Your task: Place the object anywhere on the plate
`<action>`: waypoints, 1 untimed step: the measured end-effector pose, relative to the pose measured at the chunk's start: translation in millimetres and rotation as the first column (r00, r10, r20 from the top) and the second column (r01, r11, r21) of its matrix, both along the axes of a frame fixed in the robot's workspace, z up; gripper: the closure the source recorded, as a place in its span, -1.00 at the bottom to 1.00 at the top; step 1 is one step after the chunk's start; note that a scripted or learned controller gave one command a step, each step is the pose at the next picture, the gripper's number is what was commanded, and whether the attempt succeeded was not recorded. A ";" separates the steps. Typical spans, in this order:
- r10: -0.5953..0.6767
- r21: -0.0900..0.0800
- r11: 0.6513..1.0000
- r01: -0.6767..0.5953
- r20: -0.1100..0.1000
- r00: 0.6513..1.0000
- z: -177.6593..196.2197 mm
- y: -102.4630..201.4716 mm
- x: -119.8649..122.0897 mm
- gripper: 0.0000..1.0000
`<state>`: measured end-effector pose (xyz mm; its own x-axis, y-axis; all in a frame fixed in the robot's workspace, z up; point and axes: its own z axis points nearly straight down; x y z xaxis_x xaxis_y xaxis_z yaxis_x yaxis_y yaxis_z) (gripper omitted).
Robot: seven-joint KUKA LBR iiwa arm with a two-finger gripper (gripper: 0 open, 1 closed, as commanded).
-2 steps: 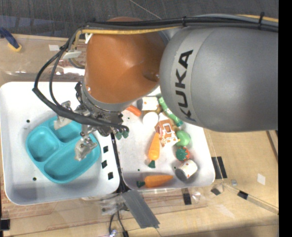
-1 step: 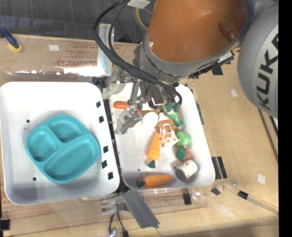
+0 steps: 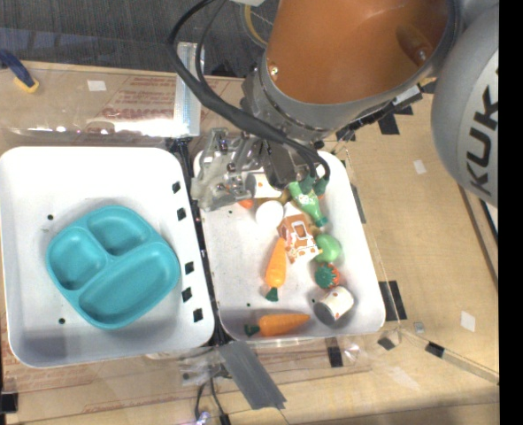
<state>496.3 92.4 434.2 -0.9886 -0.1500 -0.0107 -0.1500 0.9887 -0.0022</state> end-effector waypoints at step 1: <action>0.352 0.000 0.936 -0.352 -0.008 0.936 -26.9 50.4 -15.4 1.00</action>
<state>480.9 142.8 407.3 -0.8725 -0.4886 -0.0023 -0.4886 0.8725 -0.0012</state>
